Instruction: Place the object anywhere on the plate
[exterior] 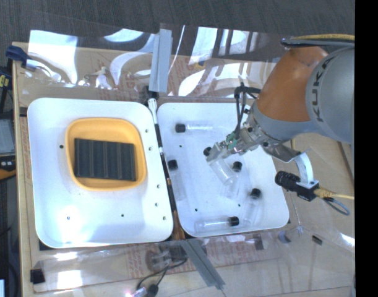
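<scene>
You're looking down on a wooden bench (337, 252) under a clear sheet catching bright window glare (52, 42) along its top. Dark grey carpet (114, 5) lies beyond. Blue clamp (15, 55) at upper left.

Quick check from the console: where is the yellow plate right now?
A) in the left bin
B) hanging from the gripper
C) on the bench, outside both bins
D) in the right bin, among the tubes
A: the yellow plate lies flat in the left bin, while the gripper is over the right bin among the clear tubes.
</scene>
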You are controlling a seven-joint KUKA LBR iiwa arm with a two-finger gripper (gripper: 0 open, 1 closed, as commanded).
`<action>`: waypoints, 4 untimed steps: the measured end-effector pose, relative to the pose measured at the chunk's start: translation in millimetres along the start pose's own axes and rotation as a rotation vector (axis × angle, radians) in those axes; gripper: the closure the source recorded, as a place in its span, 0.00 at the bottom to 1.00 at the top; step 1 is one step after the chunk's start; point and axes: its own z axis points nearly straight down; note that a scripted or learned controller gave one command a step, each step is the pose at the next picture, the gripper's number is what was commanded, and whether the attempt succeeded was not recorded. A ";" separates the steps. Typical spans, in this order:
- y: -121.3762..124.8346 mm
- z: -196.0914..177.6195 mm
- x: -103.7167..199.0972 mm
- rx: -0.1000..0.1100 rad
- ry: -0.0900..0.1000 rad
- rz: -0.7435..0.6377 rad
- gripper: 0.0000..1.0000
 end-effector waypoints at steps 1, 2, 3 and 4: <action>-38.0 31.8 58.2 0.003 0.004 -0.294 1.00; -24.2 26.0 120.6 0.002 0.003 -0.487 1.00; -2.6 15.6 187.5 0.000 0.000 -0.612 1.00; -2.6 15.5 187.2 0.000 0.000 -0.611 0.00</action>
